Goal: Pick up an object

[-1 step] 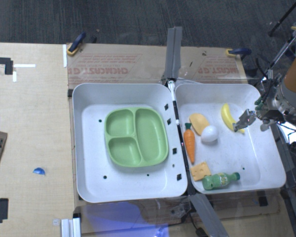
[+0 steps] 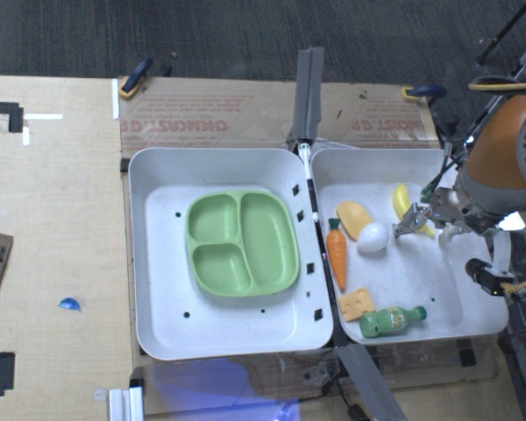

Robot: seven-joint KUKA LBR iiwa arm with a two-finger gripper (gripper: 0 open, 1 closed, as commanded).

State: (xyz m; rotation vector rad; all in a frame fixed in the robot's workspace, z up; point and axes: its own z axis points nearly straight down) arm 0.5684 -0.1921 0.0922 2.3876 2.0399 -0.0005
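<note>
The banana (image 2: 401, 201), small, yellow and curved, looks like the likeliest target: it lies in the right bin (image 2: 447, 301) near the back, and my end effector (image 2: 414, 224) sits low just beside it, metal tips close to its lower end. Whether the tool is clenched or released I cannot tell from up here; the tip is a tangle of metal and glare. My read is that we are at the approach, with nothing lifted yet. Next I would want the tips straddling the banana's narrow body before closing, since a smooth curved skin can squirt sideways. Close neighbours could get nudged: a glossy white egg (image 2: 372, 238) just left of the tool, and a rounded yellow-orange piece (image 2: 353, 217), perhaps a mango, touching it. Along the divider lies a tapered orange carrot (image 2: 336, 254) with a green top. Toward the front, a flat holed cheese wedge (image 2: 357, 303) and a green bottle (image 2: 392, 320) lying on its side. In the left bin (image 2: 153, 235), a matte green divided plate (image 2: 243, 242), three compartments, rounded corners.
</note>
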